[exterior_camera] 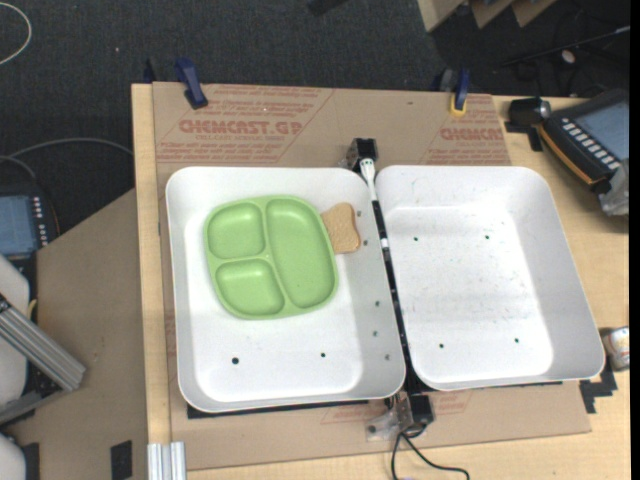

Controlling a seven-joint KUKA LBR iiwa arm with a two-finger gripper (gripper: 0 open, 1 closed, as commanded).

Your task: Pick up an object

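Nothing grasped yet: green 3-compartment plate [270, 258] and tan slice [343, 228] sitting near left bin's [200, 368] far edge, reachable. Pincer state: cannot tell.

Brown bench [250, 118] under two white bins [200, 368]

Looks like a robotics lab or workshop. Brown cardboard-covered bench board [300, 118] clamped down with a blue clip [190, 83] (a yellow one too), two shallow white plastic bins [480, 368], loose black cables [415, 458], dark carpet [150, 18].
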